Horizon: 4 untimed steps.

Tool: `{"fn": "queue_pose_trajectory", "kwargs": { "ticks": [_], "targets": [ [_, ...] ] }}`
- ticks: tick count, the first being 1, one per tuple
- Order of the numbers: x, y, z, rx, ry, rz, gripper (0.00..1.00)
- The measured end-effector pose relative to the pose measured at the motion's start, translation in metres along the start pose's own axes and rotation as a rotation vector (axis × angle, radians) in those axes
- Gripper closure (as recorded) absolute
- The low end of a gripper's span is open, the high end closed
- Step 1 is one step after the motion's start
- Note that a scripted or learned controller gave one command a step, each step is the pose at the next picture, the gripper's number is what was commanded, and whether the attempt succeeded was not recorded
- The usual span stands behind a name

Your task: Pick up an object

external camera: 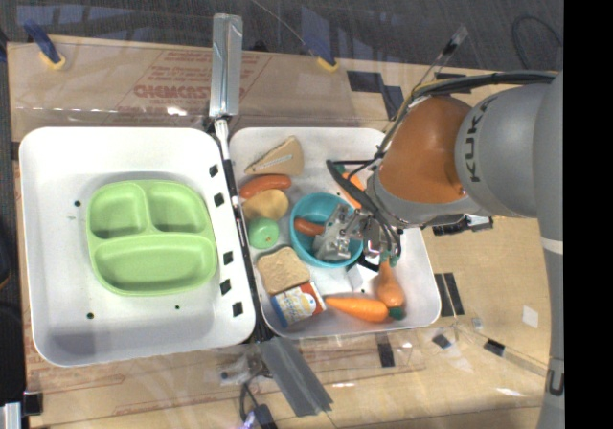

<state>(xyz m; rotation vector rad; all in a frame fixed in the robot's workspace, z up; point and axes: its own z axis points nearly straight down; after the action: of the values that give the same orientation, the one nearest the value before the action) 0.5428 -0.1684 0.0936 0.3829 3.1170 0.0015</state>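
Pincer (337, 237): down inside the blue bowl (311, 243), grip state cannot be told. Carrot (356, 306): below it, lying flat. Bread slice (283, 270): lower left. Green tray (150, 235): far left, other bin (48, 169).

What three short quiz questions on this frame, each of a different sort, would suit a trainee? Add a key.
1. True or false: the green tray lies in the bin on the camera view's left.
2. Which thing is the gripper over? A) the blue bowl B) the bread slice C) the sandwich wedge
3. Fill in: the carrot lies along the right bin's ____ edge in this view.

Key: 1 true. 2 A. 3 lower.
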Motion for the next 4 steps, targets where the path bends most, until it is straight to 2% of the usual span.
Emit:
{"fn": "queue_pose_trajectory", "kwargs": {
  "ticks": [1, 2, 3, 4],
  "targets": [
    [0.005, 0.022, 0.001, -0.001, 0.002, 0.369, 1.0],
    [0.034, 0.069, 0.002, 0.001, 0.004, 0.843, 1.0],
    [0.082, 0.113, -0.099, -0.001, 0.001, 1.224, 1.0],
    [0.069, -0.004, -0.055, 0.006, 0.004, 1.215, 1.0]
  ]
}}
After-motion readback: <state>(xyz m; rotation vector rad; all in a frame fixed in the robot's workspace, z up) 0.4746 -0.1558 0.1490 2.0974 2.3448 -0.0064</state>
